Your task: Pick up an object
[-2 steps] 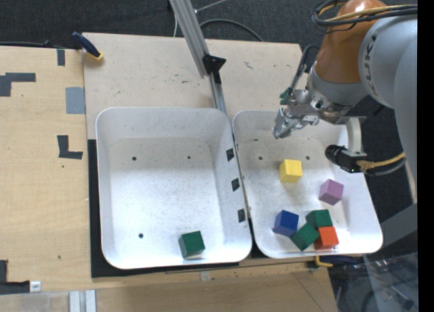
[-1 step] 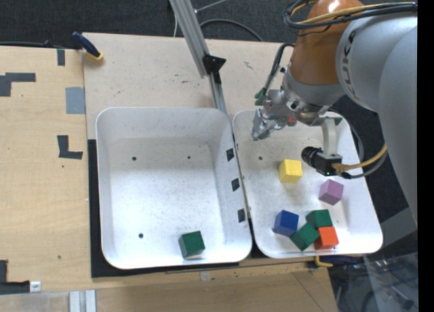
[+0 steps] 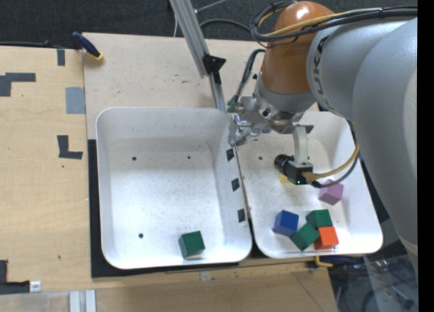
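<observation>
- On the pale wooden bench (image 3: 41, 168), at 10 o'clock of the scene, lay a small blue and yellow handled tool (image 3: 88, 45).
- The left shallow white plastic bin (image 3: 163, 168) had a speckled, matte floor and rounded corners. At its 6 o'clock edge sat a lone green matte cube (image 3: 192, 243).
- A slanted grey metal rail (image 3: 186, 22) ran down to the rim that the two bins share.
- The metal two-finger gripper (image 3: 237, 131) hung over that shared rim, at the bins' 12 o'clock end. Whether it was parted or closed could not be told, and nothing showed in its grasp.
- The right shallow white plastic bin (image 3: 266, 195) held all the other blocks, well apart from the gripper at its 5 o'clock.
- A blue cube (image 3: 285, 222) came first. Then came a tilted dark green cube (image 3: 305, 237), a second dark green block (image 3: 319, 218) and an orange cube (image 3: 327, 237), the last three clustered touching.
- A lilac cube (image 3: 331, 193) lay alone at 12 o'clock of the cluster.
</observation>
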`<state>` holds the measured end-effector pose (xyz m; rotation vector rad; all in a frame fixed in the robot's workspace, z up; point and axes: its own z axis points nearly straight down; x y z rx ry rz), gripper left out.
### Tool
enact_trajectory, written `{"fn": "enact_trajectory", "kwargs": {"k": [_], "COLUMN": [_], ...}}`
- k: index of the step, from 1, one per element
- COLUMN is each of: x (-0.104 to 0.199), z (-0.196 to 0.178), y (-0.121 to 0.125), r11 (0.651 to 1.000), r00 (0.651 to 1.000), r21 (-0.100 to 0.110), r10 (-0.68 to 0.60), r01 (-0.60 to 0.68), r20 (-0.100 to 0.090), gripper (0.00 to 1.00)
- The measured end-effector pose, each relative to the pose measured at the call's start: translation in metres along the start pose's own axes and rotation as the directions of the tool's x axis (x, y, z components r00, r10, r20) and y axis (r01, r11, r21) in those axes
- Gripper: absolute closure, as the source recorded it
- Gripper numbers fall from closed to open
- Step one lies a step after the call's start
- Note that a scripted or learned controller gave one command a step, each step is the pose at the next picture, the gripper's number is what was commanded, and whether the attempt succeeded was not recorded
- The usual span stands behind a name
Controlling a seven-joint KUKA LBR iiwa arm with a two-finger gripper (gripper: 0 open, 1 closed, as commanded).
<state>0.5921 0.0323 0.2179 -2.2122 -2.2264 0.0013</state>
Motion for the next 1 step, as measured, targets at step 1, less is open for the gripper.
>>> {"fn": "enact_trajectory", "kwargs": {"k": [1], "x": [0.0460], "z": [-0.0011], "y": [-0.0037], "r11": [1.000], "r00": [1.000], "r21": [-0.001], "r10": [0.000], "r01": [0.000], "r20": [0.000], "gripper": [1.00]}}
